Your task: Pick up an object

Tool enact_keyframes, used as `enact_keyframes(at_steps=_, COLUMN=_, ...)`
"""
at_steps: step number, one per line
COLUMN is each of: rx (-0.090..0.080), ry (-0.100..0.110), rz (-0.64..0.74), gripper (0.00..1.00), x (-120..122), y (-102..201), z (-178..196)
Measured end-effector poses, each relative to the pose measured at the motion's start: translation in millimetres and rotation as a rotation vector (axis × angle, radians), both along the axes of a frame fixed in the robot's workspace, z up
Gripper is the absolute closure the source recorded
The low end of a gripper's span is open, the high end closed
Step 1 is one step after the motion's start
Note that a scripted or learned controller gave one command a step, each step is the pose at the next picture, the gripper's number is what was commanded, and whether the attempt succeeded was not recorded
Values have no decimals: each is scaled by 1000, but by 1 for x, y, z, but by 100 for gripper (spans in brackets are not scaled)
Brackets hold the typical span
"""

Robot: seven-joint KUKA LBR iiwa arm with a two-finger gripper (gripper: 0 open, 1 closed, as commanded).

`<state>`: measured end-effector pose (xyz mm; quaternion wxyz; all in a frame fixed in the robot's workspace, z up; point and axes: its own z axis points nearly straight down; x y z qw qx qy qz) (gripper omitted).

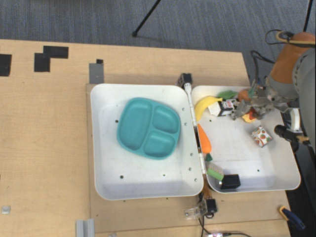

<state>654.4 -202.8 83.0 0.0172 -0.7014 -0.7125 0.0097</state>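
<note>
**Arm low over the right bin's far edge**

The gripper [254,107] reaches in from the right, over small red and black objects [232,106] near the banana [205,104]. Whether it pinches anything, I cannot tell.

Two white bins [98,147] sat on the desk [44,147]. There was one teal plate [148,127], one banana [205,104], one carrot [204,139], one small printed box [260,136] and one black block [230,181].
</note>
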Motion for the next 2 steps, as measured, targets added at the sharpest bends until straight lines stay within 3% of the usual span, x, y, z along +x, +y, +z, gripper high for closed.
enact_keyframes(at_steps=1, rx=-8, ry=-40, rz=-10, gripper=0, x=-36, y=-1, z=2)
enact_keyframes(at_steps=2, rx=-9, ry=-43, rz=-11, gripper=0, x=-94, y=-2, z=4)
